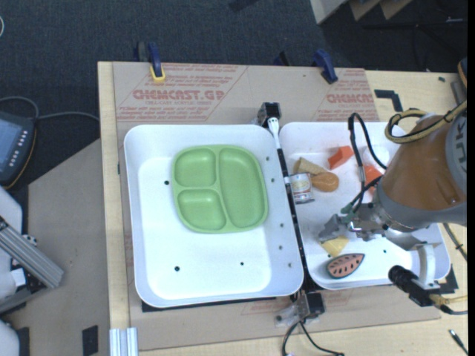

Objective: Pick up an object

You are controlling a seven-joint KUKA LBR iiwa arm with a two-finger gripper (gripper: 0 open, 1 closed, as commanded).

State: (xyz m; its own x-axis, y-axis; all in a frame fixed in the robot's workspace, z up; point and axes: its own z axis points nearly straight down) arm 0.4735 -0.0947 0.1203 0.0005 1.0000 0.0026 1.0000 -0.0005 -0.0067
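Gripper low in right white bin, over pale yellow wedge; can't tell its state. Green divided plate in left bin.

Two bins sit side by side on the table. The left bin holds a divided plate toward its back. In the right bin, a can lies by the left wall with a bun just right of it. A wedge lies behind them. A shell lies at the front, a block just behind it.
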